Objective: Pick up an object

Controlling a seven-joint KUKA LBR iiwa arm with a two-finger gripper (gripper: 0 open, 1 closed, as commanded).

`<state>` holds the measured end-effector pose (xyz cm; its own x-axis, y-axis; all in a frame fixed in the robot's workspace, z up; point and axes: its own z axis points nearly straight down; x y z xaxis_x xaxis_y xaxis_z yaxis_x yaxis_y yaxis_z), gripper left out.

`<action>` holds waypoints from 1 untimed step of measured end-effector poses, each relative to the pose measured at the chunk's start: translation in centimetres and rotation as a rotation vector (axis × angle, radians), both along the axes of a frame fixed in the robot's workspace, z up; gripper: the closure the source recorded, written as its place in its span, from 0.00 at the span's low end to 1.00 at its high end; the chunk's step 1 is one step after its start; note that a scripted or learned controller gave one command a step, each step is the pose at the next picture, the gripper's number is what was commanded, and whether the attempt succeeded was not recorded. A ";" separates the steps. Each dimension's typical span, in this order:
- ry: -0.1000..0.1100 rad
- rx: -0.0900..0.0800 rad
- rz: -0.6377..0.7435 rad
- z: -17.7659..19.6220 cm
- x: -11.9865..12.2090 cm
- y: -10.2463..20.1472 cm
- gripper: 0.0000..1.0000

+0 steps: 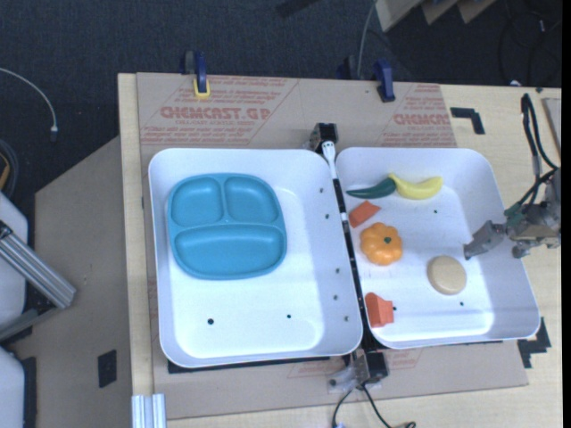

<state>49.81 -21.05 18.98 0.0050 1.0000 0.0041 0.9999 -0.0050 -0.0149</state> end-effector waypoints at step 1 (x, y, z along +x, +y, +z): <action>-0.014 -0.004 0.005 0.8 0.4 0.1 0.00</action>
<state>50.16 -20.98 19.73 0.0001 1.0000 -0.0001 1.0000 -0.0001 -0.0006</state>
